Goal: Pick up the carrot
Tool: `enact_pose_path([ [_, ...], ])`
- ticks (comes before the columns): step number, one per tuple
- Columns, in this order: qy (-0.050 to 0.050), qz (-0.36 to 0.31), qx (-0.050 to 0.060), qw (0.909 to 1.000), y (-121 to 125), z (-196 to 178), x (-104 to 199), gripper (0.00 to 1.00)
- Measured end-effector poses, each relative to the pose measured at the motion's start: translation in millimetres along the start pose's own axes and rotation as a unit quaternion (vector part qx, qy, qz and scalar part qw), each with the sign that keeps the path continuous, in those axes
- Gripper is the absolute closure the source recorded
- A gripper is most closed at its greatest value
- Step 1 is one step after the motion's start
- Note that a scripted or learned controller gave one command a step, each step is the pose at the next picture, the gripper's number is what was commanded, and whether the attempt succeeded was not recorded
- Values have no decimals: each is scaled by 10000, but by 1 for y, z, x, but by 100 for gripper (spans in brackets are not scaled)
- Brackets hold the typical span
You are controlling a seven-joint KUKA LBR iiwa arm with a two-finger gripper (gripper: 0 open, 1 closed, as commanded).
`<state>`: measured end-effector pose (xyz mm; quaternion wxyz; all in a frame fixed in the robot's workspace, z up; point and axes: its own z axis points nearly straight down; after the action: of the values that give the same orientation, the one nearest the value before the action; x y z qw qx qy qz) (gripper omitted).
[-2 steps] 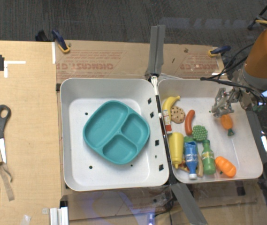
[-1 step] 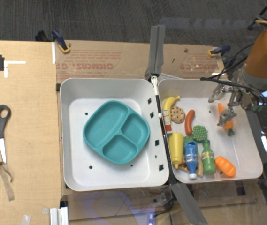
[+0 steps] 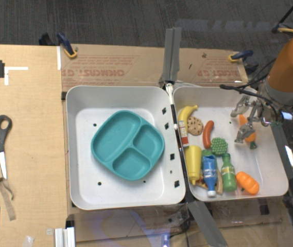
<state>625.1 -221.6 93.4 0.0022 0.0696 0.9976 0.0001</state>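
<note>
Carrot (image 3: 248, 133) I see is small, orange with a green tip, pinched in the closed hand (image 3: 246, 131), arm over the right bin (image 3: 275, 153).

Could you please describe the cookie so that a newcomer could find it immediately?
Go to the white bin nearer the arm, to its far corner next to the other bin. The cookie lies there between the banana and the red sausage: the only flat, round, tan piece, speckled with dark chips.
</note>
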Motion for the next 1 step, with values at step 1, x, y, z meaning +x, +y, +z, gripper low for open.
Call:
enact_pose_path([
  [1, -35, -20, 6, 10000, 1, -11, -2, 100],
])
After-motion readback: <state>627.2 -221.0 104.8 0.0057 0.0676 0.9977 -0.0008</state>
